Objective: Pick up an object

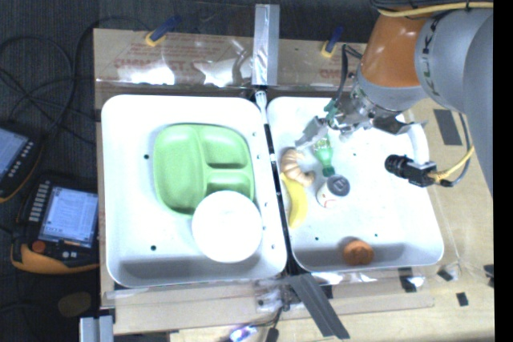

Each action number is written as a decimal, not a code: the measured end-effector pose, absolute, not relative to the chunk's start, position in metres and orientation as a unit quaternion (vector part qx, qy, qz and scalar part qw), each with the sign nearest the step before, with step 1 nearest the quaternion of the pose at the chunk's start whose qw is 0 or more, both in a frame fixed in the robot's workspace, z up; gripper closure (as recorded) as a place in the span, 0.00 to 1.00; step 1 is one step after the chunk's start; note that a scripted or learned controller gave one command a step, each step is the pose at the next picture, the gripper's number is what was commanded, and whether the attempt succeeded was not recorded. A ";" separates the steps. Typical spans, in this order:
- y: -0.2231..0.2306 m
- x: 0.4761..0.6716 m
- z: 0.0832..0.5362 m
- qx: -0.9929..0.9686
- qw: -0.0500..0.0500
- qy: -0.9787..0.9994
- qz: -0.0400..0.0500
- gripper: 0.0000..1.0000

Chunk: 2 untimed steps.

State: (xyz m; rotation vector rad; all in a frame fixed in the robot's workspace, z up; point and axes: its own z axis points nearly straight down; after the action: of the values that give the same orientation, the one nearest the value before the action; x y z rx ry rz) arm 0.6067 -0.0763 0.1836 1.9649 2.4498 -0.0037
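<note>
You have the gripper low over the right bin, near its back-left part, just above the small green object; whether its fingers are spread or closed you cannot tell from this view, and nothing shows between them, so count nothing as held.

Take the green object as your landmark, since it lies closest under the tool and looks the likeliest pick; it sits in the right bin near the dividing wall, its long axis running roughly from the back of the bin toward the front, upper end toward the gripper; which end is the head is too small to tell.

Just left of it, against the divider, lies a pale tan lump; forward and left of it a yellow banana runs along the same wall, long axis front to back, probably slid there because the bin floor is slick; just forward and right sits a small round white-and-grey piece; well forward, by the front wall, an orange ball.

Far left of it, in the left bin, a green divided tray lies flat with a white round plate overlapping its front edge.

The cluster is tight, so a descent may nudge neighbours.
</note>
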 end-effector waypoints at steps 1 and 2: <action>-0.111 0.584 0.095 0.633 0.003 0.774 0.001 0.00; -0.110 0.583 0.102 0.633 0.000 0.774 0.000 1.00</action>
State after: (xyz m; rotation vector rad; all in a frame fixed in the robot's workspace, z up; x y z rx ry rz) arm 0.5826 -0.1096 0.1021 1.9893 2.4316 -0.0001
